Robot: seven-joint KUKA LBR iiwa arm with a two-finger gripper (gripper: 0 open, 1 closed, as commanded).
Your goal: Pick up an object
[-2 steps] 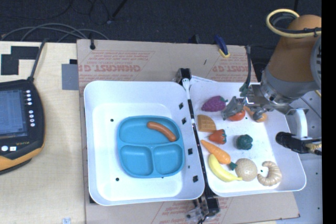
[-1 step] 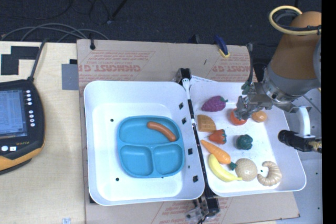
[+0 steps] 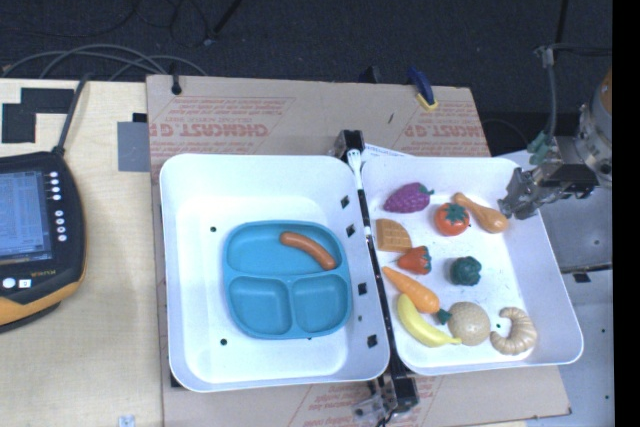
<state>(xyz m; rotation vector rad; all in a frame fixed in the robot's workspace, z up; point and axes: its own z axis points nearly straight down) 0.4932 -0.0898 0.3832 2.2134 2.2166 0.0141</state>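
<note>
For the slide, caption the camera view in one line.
Gripper at the right bin's edge near toy foods; a sausage lies in the blue tray.

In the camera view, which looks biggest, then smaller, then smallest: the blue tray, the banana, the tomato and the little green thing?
1. blue tray
2. banana
3. tomato and little green thing look alike, so I won't rank them.

Even overhead light, soft shadows — slightly grainy
</note>
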